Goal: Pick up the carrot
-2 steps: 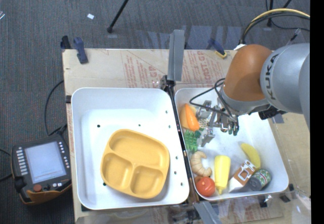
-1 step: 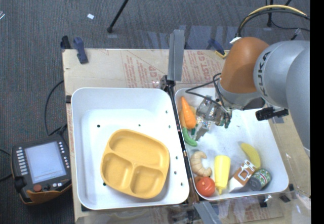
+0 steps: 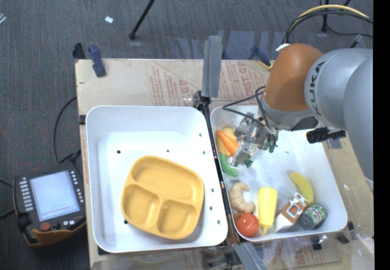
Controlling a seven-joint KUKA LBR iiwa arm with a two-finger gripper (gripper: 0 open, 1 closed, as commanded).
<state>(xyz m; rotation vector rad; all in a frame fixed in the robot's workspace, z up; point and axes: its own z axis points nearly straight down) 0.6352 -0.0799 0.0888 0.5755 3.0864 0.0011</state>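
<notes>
We see the gripper [image 3: 242,152] low in the right bin [image 3: 323,168] beside the carrot [image 3: 227,140]; its fingers' spread seems unreadable to us.

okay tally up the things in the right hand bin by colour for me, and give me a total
Orange: 1, the carrot
Green: 1, a green piece
Tan: 1, a croissant
Yellow: 2, a bottle and a banana
Red: 1, a tomato
Mixed: 2, a carton and a can
Total: 8
</notes>
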